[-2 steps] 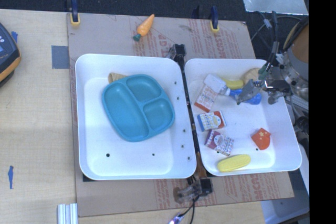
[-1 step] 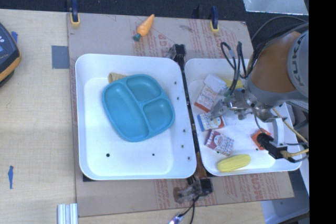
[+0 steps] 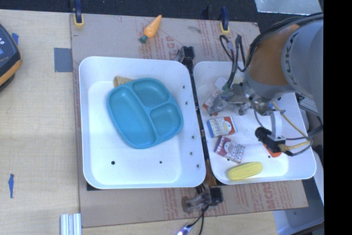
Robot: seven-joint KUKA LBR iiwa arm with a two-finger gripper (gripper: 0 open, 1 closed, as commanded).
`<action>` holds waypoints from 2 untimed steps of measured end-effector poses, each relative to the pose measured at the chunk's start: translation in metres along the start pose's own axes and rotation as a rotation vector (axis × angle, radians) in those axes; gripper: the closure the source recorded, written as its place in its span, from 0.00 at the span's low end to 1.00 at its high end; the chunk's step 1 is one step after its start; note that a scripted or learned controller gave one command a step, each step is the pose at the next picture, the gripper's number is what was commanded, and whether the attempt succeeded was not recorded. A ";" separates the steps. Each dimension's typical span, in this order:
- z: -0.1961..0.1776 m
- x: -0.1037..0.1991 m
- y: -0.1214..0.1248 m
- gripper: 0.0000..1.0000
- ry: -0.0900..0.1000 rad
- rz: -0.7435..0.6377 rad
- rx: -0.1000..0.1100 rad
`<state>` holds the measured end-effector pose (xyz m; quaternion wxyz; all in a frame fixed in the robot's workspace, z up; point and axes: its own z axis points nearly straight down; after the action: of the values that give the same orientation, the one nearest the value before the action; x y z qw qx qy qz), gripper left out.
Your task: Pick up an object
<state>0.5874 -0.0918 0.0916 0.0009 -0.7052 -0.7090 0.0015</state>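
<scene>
lowest in the frame, near the bottom edge of the right bin (image 3: pixel 308 170), lies a yellow corn cob (image 3: pixel 245 171), untouched; just above it sit two small packets, a red and silver one (image 3: pixel 230 149) and a red, white and blue one (image 3: pixel 220 126), both flat on the bin floor; over in the left bin (image 3: pixel 93 170) a blue divided plate (image 3: pixel 144 111) rests at the centre with a tan scrap (image 3: pixel 120 81) poking out at its upper left; an orange toy carrot (image 3: pixel 152 26) lies outside both bins, at the top of the frame; the grey arm (image 3: pixel 286 58) comes in from the right and is bent down over the upper part of the right bin, its gripper (image 3: pixel 230 97) low among a small clutter by the bin's upper left; as i judge it, nothing is lifted yet, so the pick is at the reach or closing stage, with the grasp and raise left to do; whether the pincer is released or clenched i cannot tell, nor whether it touches the clutter beneath it.
</scene>
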 end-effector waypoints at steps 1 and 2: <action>-0.001 -0.006 0.045 0.00 0.001 0.002 -0.001; -0.040 -0.070 0.038 0.00 0.000 0.003 -0.002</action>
<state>0.6262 -0.1617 0.1320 0.0001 -0.7062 -0.7080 0.0009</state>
